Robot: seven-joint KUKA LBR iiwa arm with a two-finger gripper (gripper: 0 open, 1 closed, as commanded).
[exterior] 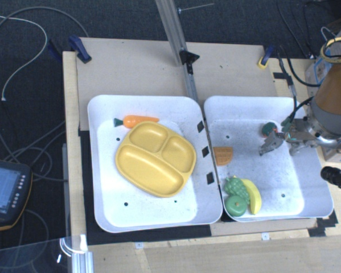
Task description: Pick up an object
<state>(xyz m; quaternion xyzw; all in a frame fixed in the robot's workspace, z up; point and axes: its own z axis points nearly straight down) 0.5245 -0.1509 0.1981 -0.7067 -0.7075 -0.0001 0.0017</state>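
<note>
My gripper point(282, 146) hangs over the right bin point(307, 206), near its upper right part. It is open, with nothing between its fingers point(268, 147). A small teal round thing point(268, 129) lies just above the left finger, close to it. A tan bread slice point(223, 154) rests against the bin's left wall. At the bin's front lie a green bunch of grapes point(234, 185), a green apple point(235, 205) and a yellow banana point(252, 196), packed together.
The left bin point(102, 209) holds a yellow divided plate point(155, 158) and an orange carrot point(139, 120) behind it. A metal post point(176, 33) rises at the back between the bins. Bare white floor lies below the gripper.
</note>
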